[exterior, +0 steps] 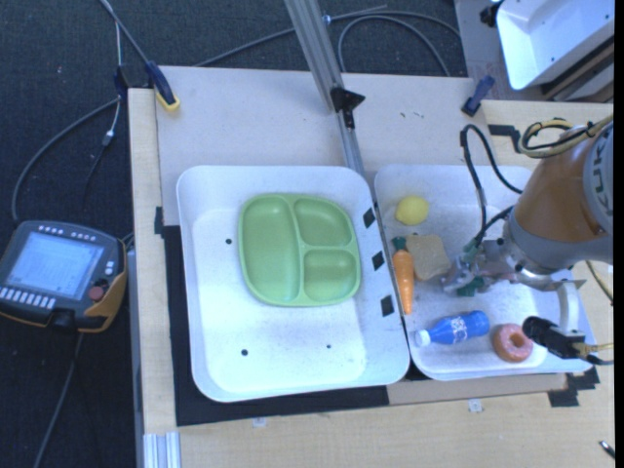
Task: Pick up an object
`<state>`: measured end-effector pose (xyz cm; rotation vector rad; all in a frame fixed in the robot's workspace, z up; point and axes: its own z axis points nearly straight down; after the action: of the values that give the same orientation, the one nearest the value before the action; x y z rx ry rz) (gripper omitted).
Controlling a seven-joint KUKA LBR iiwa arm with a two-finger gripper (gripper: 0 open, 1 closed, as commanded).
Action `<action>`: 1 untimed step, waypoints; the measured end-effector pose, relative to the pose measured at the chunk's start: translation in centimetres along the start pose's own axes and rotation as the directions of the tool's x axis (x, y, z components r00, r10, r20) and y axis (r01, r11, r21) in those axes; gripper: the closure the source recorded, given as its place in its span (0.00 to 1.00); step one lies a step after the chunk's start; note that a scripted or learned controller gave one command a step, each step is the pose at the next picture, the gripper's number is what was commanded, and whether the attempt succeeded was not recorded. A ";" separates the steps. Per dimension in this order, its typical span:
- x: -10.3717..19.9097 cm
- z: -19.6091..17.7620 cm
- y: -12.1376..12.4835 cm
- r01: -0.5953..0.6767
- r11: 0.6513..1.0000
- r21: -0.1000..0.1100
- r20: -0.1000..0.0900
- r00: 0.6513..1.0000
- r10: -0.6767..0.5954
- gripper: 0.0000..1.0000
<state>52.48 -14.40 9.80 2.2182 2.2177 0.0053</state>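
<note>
1. Two white bins sit side by side on the surface: the left bin carries a green divided plate near its middle, and the right bin holds the loose items, so it is probably the bin to pick from.
2. In the right bin, a yellow ball lies near the far left corner, an orange carrot runs along the left wall, and a tan slice like bread sits just beside the carrot.
3. Toward the near edge, a blue bottle lies on its side, and a pink doughnut rests just to its right.
4. The arm reaches in from the right, its claw low over the middle of the right bin, beside the tan slice and above the bottle.
5. Whether the claw is apart or together I cannot tell; the tip is a small blur.
6. Nothing is plainly held in it, so I judge the pick not yet made, with the tan slice or the bottle the nearest candidates.
</note>
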 end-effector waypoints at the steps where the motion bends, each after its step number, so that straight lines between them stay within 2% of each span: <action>1: 0.3 -5.2 1.2 0.002 1.000 0.000 0.000 1.000 -0.002 1.00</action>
<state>53.60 -14.08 14.96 2.2158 2.2203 0.0047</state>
